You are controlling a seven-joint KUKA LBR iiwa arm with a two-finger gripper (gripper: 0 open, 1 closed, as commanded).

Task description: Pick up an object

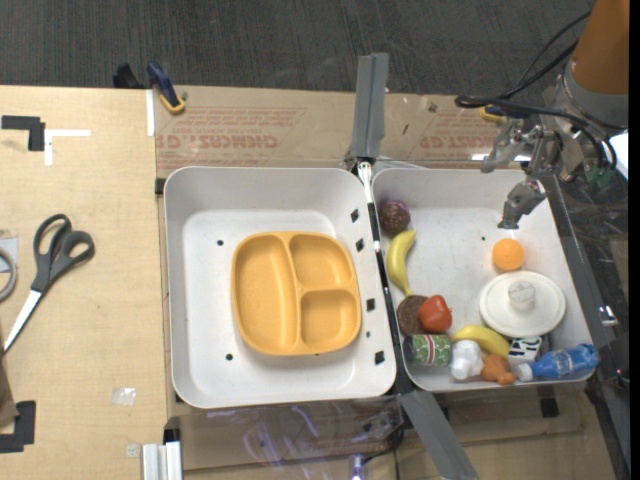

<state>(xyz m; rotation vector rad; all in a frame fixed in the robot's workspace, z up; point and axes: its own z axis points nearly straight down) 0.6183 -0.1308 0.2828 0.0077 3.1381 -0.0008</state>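
My gripper [517, 206] hangs over the back right corner of the right bin [455, 218], with nothing in it. Just in front of it an orange ball [508, 255] lies on the bin floor. Along the bin's left side are a dark purple fruit [394, 215] and a yellow banana [400, 258]. A white round lid [522, 303] sits near the right wall. At the front are crowded a brown lump [410, 314], a red pepper [435, 313], a green can [430, 349], a second banana [481, 338] and a blue bottle [561, 363].
The left bin [195, 268] holds a yellow divided plate [297, 293]. Scissors [48, 256] lie on the wooden bench at far left. A blue clamp [165, 86] and cardboard [250, 133] sit behind the bins. Cables run down the arm at upper right.
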